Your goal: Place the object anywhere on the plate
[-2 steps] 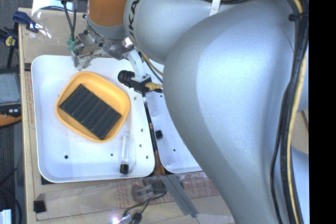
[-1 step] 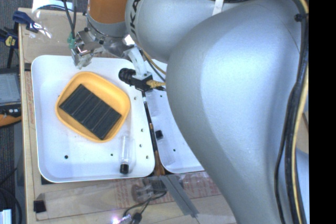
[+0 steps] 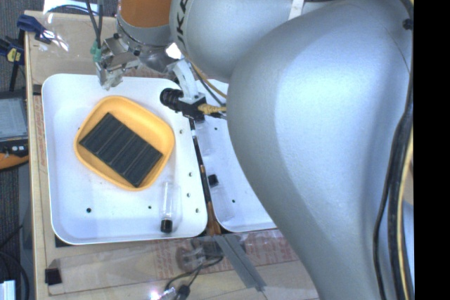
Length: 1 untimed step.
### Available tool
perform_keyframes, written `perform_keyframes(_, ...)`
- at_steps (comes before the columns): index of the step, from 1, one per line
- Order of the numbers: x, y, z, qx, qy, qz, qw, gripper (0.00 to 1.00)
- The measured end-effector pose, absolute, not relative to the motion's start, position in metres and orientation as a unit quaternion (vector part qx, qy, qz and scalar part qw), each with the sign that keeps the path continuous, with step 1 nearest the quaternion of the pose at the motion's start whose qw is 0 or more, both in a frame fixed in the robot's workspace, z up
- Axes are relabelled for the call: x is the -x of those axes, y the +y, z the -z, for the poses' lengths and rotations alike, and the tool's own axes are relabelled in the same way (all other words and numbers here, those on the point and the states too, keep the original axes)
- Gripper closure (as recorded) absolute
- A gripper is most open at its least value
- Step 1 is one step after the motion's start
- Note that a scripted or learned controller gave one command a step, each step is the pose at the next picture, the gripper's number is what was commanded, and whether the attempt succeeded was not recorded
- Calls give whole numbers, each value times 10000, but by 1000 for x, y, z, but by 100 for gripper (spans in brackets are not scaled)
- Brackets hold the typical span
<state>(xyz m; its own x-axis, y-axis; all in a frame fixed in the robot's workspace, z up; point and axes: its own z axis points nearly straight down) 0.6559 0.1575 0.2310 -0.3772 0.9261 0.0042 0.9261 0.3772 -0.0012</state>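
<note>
In the left bin [image 3: 56, 151] my yellow plate [image 3: 125, 142] holds a dark ribbed slab [image 3: 119, 148], a clear tube [image 3: 167, 206] lies at its five o'clock, and my claw [image 3: 110, 71] hovers at its twelve.

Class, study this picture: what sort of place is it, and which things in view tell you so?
Most likely a robotics lab or test bench, not a kitchen. A large grey industrial arm with an orange band reaches over two shallow white bins, loose cables lie along the wooden bench, and a yellow plate sits like a test prop.
</note>
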Motion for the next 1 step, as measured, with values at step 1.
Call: perform_keyframes(1,-656,159,-241,5561,-8311,10,26,100)
